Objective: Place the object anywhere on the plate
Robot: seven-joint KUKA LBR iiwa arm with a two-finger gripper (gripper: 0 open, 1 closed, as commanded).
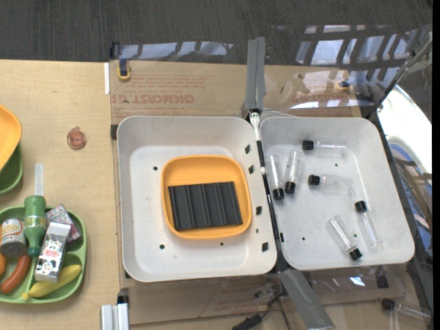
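Note:
An orange plate (204, 170) sits in the middle of the left white bin (137, 184). A dark grey ribbed slab (205, 205) lies flat on the plate, covering its near half. In the right white bin (385, 184) lie several clear plastic vials with black caps: two side by side (283, 172) near the bin's left wall, one at the back (323, 144), one in the middle (330, 182), and two towards the front right (344, 236) (366, 222).
On the bench at the left stands a green plate (75, 267) with toy food, a bottle and a can. A yellow and green dish (7, 150) shows at the left edge. A small pink disc (76, 138) lies on the wood. A grey post (256, 74) rises behind the bins.

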